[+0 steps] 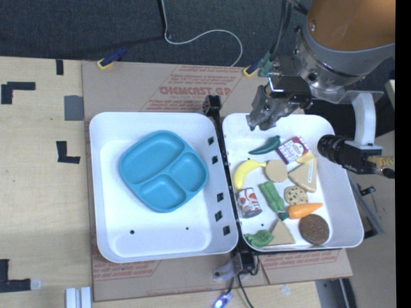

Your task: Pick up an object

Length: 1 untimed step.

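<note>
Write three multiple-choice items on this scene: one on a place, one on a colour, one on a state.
1. Where does the blue tray lie?
A. left bin
B. right bin
C. on the cardboard

2. What colour is the banana?
A. red
B. yellow
C. purple

3. Where is the gripper?
A. pressed on the blue tray
B. beyond the bench
C. above the right bin's far left corner, apart from the toy food

Answers: 1 A, the tray lies alone in the left bin. 2 B, the banana is yellow, beside the divider. 3 C, the gripper hangs over the far left corner, short of the green pepper.
</note>
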Each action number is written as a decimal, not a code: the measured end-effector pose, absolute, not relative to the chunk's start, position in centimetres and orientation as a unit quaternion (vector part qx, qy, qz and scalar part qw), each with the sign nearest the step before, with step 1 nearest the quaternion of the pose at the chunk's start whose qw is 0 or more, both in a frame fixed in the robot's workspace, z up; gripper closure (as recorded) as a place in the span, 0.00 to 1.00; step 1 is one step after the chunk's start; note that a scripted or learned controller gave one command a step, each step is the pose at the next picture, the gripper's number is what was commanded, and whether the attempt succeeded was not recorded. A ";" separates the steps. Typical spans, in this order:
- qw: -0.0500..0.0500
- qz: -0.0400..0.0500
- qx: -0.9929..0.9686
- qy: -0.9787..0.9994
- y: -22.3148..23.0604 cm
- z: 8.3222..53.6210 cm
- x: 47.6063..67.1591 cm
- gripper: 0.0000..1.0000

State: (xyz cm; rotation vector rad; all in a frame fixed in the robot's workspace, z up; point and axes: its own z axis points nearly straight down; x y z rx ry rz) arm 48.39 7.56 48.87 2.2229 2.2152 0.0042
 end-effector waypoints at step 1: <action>0.001 0.002 0.705 0.709 11.7 53.3 48.4 1.00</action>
